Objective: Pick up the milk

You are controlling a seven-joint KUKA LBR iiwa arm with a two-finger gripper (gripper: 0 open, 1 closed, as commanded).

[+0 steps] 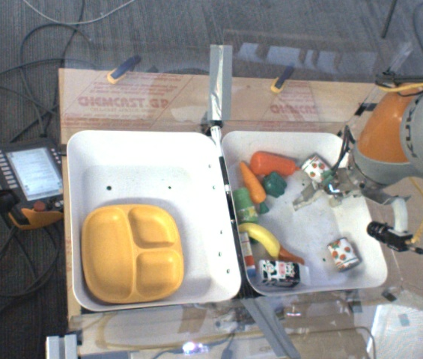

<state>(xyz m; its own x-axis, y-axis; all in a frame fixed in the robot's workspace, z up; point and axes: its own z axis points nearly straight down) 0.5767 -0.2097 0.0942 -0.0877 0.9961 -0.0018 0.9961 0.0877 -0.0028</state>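
Pincer: the pincer [310, 193] hung low over the right bin [361, 234], its two fingers spread apart with nothing between them.
Arm: the grey arm [398, 144] with its orange band reached in from the right edge, behind the pincer.
Milk: the milk [279, 272], a black-and-white cow-patterned carton, lay on its side well below the pincer and slightly to its left, against the bin's near wall.
Cans: one strawberry-print can [315, 168] sat just above the pincer, close to its wrist; another [343, 253] lay below and to its right.
Vegetables: a red pepper [273, 162] and a carrot [251, 182] lay to the pincer's left, with a green piece [274, 184] between them.
Banana: the banana [261, 238] rested lower left of the pincer, just above the milk.
Plate: a yellow divided plate [132, 253] filled the near part of the left bin [121, 155], far to the pincer's left.
Pendant: a control pendant [22, 176] lay on the floor, farther left.
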